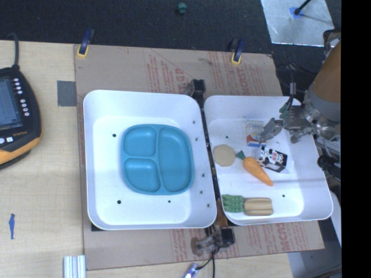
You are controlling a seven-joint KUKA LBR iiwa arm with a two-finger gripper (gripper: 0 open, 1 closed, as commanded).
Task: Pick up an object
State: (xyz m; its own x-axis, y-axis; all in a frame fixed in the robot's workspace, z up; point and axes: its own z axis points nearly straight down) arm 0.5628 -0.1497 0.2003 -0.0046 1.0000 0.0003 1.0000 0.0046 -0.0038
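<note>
My gripper hangs over the right part of the right bin, with the arm reaching in from the right. Its fingers are spread open and nothing sits between them. Just below it lies a small black-and-white object. An orange carrot lies beside that, and a small red-and-blue item sits near the left fingertip. A beige round piece lies at the bin's left. A tan bread roll and a green toy rest along the front wall.
The left bin holds a blue divided plate. A black and orange teach pendant lies on the bench at far left. Clamps hold the cardboard at the back edge.
</note>
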